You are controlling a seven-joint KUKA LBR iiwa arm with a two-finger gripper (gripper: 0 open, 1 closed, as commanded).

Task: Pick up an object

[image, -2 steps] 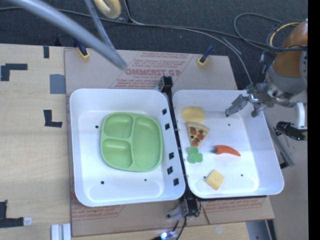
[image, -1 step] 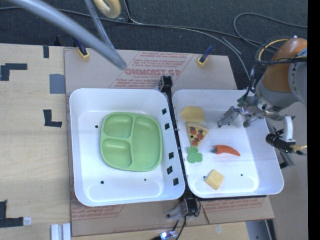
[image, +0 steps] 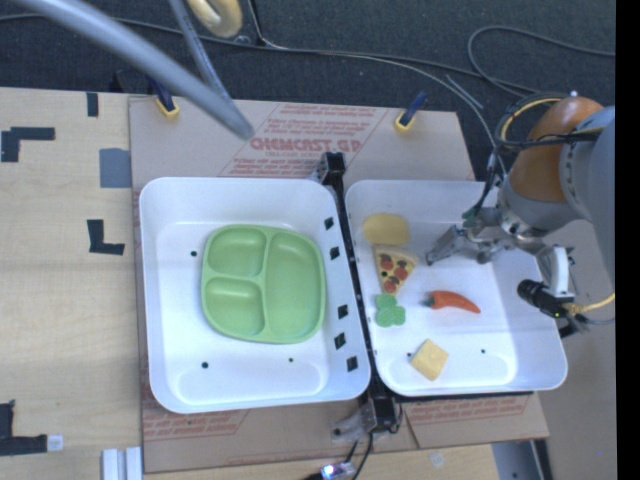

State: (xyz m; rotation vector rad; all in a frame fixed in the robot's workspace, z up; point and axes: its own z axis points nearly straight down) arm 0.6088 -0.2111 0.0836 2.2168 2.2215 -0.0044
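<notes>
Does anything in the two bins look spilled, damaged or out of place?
Nothing stands out. The green divided plate lies flat in the left bin. In the right bin the pizza slice, orange pepper, green broccoli piece, cheese wedge and yellow piece lie apart, near the gripper.

We see a robotics lab or test cell, not a home. Two shallow white bins (image: pixel 150 268) sit side by side on a cardboard sheet (image: pixel 300 138) clamped at its far edge to a pale wooden bench (image: pixel 60 298) marked with black tape pieces (image: pixel 100 236). Loose cables (image: pixel 420 73) trail over dark carpet (image: pixel 400 8) beyond the bench's far edge, and a grey industrial arm (image: pixel 580 168) stands at the right edge.
</notes>
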